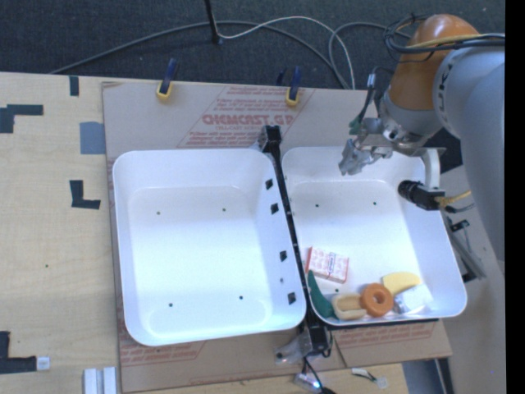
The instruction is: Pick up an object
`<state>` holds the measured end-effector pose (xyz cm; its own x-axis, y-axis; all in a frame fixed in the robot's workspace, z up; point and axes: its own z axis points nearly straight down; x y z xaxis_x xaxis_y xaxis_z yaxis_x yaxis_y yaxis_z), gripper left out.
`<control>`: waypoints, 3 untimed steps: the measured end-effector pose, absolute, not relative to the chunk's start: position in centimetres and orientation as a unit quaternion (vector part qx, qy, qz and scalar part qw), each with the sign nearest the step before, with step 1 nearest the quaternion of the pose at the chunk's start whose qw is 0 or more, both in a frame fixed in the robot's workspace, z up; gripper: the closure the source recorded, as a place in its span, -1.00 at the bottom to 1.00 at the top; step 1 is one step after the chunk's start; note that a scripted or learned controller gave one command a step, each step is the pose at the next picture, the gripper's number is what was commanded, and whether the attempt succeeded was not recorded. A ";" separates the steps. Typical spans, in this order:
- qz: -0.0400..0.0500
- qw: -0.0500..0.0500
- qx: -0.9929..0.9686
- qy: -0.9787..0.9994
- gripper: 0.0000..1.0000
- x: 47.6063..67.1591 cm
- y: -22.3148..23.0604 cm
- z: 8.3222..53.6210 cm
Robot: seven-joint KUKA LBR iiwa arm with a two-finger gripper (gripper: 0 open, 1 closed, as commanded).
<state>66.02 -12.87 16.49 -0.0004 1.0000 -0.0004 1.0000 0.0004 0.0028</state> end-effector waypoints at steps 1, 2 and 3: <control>0.002 0.002 0.707 0.707 1.00 65.9 -12.8 22.8; 0.001 0.002 0.707 0.707 1.00 66.0 -13.4 27.2; 0.000 0.000 0.706 0.708 1.00 65.2 -9.3 26.6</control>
